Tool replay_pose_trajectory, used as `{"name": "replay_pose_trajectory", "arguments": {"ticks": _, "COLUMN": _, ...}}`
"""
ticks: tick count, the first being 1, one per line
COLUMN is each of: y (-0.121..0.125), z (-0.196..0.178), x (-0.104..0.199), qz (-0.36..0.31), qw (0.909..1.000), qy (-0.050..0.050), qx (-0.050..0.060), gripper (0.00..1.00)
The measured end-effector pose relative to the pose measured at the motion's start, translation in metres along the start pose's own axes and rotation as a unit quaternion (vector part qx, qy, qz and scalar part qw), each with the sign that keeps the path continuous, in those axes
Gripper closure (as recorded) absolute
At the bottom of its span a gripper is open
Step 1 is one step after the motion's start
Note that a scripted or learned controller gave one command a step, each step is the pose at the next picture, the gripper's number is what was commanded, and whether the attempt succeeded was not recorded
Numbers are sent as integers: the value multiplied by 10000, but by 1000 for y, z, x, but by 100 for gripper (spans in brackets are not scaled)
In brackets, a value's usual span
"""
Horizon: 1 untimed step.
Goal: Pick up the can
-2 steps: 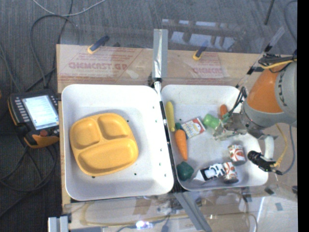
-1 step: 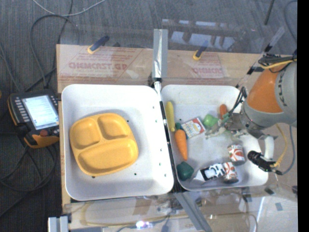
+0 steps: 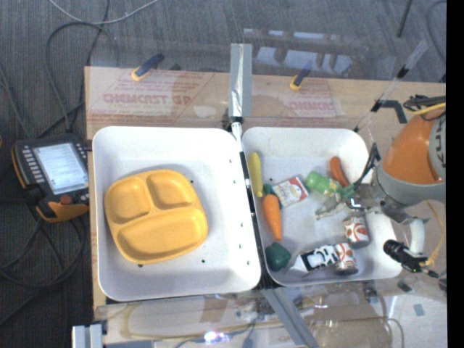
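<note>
The small red-and-white metal can (image 3: 356,233) lies unlifted in the right white bin (image 3: 290,138). The two-finger gripper (image 3: 346,200) sits just above it; jaw state unclear. The grasp and lift remain.

Grey carpet floor (image 3: 145,42) with black cables (image 3: 65,31), plywood bench (image 3: 188,100).

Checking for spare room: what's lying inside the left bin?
The left bin holds one yellow divided tray, its three compartments bare. Whatever lies beneath the tray is covered.

Yellow tray (image 3: 156,223) in left bin (image 3: 116,281); carrot (image 3: 272,216) in right.
</note>
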<state>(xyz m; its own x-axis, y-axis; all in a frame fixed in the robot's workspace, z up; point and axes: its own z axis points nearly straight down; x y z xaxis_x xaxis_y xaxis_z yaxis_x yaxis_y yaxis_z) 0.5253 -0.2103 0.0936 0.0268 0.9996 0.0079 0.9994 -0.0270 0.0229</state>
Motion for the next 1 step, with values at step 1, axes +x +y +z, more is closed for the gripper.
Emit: {"name": "replay_pose_trajectory", "arguments": {"ticks": 1, "y": -31, "z": 0, "x": -3, "qz": -1062, "qw": 9943, "qy": -38, "qx": -7, "gripper": 0}}
